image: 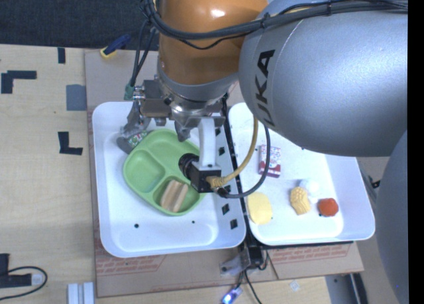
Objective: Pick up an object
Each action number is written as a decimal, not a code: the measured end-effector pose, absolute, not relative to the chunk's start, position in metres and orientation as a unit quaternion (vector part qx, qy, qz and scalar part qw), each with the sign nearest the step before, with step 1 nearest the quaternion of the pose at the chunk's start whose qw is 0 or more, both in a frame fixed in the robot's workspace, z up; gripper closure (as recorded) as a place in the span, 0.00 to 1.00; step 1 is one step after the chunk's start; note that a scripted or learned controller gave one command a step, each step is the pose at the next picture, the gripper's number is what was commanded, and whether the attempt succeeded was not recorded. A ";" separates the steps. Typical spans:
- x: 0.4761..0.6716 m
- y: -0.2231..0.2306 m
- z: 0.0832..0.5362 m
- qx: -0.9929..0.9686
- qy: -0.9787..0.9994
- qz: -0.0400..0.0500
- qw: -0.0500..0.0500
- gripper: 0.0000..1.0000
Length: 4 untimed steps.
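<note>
My gripper reaches down into the back left part of the left bin, right at the far left rim of a green divided plate. A small green and white patch shows at the gripper's tip against the plate's edge; I cannot tell what it is. A tan, bread-like piece lies in the plate's near compartment. The wrist and its black cable fitting cover the plate's right side.
The right bin holds a red and white packet, a yellow piece, a corn-like piece, a small red object and a small white one. The arm's large body hangs over the back of both bins.
</note>
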<state>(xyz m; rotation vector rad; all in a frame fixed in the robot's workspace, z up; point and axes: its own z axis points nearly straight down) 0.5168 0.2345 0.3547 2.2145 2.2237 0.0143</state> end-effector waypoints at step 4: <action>0.482 0.207 0.374 0.707 0.707 -0.004 -0.002 1.00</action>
